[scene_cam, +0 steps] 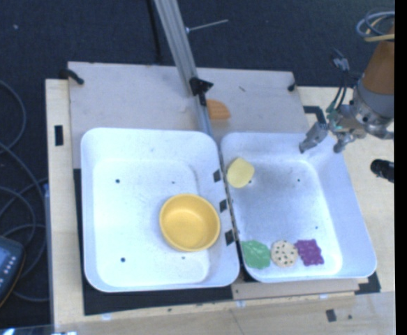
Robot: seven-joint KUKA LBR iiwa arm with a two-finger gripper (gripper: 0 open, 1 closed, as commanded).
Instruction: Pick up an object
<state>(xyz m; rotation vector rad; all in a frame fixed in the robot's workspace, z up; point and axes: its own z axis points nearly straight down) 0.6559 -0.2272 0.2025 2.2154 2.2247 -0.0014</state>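
You would have seen the tool [327, 139] poised over the far right corner of the right bin [343, 208], its two fingers spread apart with nothing between them, hanging from the grey arm [374, 103] with its orange band. Taking that right bin as your landmark: a pale yellow object [239, 172] lay inside it near its left wall, toward the far end, well apart from the tool. Along the bin's near wall three small items sat in a row, a green piece [256, 254] at the left, a tan cookie-like piece with dark dots [283, 252] just beside it, and a purple piece [309, 251] to the right of that; what exactly they were was hard to tell at this sharpness. Left of the right bin, the left bin [112, 208] held a yellow bowl [189, 222], upright, near the shared edge. Beyond the bin's far left corner, a small orange thing [218, 109] rested on the worktop [133, 93] beside a slanted metal rail [179, 40].
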